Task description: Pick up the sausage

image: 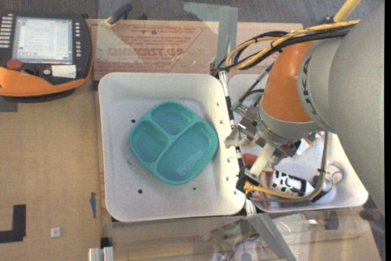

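My gripper (259, 169) is low in the right bin (354, 191), close to that bin's left wall, under the orange wrist band (287, 91). A small reddish-brown piece (249, 160) that may be the sausage shows just left of the gripper, hard against the wall. The arm hides most of it, so I cannot tell whether the gripper touches it or holds it.
The left bin (116, 131) holds a teal divided plate (174, 142). In the right bin a black-and-white object (288, 182) lies just right of the gripper and a small round item (334, 175) sits farther right. A teach pendant (43, 55) rests at the far left.
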`<action>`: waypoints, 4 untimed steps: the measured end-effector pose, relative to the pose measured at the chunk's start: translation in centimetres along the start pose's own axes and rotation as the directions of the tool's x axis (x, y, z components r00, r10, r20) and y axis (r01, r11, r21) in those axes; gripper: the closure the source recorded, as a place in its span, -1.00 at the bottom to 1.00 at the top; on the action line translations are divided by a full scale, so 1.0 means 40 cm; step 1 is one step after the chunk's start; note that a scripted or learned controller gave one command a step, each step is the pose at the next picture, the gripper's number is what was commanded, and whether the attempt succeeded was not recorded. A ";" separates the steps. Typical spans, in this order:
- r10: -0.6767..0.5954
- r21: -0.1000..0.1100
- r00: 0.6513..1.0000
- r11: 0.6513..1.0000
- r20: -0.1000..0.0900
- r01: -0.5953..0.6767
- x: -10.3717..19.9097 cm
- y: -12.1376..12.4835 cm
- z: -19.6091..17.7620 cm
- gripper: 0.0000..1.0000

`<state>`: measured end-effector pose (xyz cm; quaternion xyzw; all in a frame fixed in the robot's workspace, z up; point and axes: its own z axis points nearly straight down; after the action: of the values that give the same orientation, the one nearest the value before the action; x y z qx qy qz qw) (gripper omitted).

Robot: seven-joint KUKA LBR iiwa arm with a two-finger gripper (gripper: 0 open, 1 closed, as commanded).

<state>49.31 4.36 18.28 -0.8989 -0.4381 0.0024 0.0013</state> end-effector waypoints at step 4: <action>0.140 -0.028 0.990 0.990 0.027 -0.139 0.138 0.044 0.167 -1.00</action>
<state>54.04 7.62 11.56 -0.9272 -0.3740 0.0100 -0.0167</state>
